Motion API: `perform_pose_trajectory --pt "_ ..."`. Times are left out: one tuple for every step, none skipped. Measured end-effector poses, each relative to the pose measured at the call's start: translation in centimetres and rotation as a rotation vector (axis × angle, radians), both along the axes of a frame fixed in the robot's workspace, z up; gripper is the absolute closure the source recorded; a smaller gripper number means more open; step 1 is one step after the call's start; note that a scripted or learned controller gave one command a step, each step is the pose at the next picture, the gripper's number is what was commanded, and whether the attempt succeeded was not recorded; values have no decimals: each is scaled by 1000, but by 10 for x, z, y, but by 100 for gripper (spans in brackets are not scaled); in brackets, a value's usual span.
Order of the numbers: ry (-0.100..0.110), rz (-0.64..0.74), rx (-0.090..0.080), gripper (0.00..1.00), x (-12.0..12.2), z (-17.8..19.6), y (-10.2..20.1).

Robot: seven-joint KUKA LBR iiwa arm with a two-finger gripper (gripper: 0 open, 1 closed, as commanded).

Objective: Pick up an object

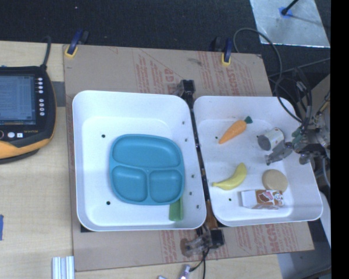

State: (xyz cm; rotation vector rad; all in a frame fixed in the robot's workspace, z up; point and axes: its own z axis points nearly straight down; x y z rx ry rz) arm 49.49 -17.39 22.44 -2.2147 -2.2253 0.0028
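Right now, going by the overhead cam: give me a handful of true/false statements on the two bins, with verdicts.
1. The blue plate lies in the left bin. True.
2. The carrot sits on the blue plate. False: it lies in the right bin, near its far side.
3. The banana lies in the same bin as the carrot. True.
4. The claw has lifted the banana. False: the banana rests on the bin floor, apart from the claw.
5. A green piece lies at the left bin's near right corner. True.
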Motion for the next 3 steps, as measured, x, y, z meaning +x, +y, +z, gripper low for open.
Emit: perform_pose_trajectory --pt "2 3 0 0 11 -133 64" --pt "2 2 0 0 12 -133 81" --pt "2 1 0 0 -6 -133 58"
